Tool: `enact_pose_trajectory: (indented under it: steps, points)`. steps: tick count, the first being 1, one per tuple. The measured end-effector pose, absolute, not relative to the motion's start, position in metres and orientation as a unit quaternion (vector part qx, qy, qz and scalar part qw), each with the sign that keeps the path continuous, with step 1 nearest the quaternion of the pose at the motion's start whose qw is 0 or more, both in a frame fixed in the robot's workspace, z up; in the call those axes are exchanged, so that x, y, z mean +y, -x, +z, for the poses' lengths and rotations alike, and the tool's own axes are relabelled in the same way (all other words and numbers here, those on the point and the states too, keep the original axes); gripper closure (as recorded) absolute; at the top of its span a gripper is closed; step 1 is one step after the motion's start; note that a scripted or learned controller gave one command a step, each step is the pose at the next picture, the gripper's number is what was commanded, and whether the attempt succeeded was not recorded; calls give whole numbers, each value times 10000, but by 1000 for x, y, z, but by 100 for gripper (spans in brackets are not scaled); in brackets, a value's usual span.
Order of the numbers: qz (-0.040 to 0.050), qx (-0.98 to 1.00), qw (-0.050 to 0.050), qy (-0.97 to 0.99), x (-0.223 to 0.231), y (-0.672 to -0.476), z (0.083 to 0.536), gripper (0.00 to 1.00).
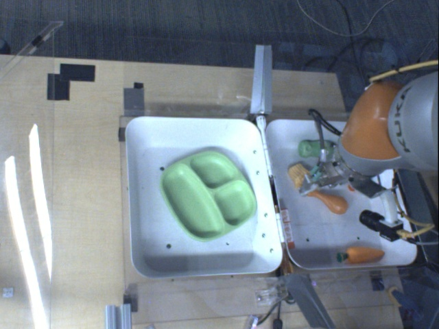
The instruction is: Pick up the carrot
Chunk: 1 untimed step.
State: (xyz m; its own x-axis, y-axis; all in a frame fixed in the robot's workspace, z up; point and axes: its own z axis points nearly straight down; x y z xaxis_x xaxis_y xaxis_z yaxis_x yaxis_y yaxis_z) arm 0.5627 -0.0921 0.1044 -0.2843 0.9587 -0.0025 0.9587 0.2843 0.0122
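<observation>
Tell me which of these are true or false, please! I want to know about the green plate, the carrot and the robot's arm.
1. The green plate lies in the left bin. True.
2. The carrot lies on the green plate. False: it lies in the right bin, near its front edge.
3. The gripper hovers over the right bin. True.
4. The gripper is right above the carrot. False: it is farther back, next to an orange pear-shaped piece.
5. The green plate has three sections. True.
</observation>
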Motion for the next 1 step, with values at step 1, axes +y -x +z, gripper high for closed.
enact_pose_trajectory:
  steps: [1]
  points:
    - [22,7454,26,-6666,-49,-527,202,100]
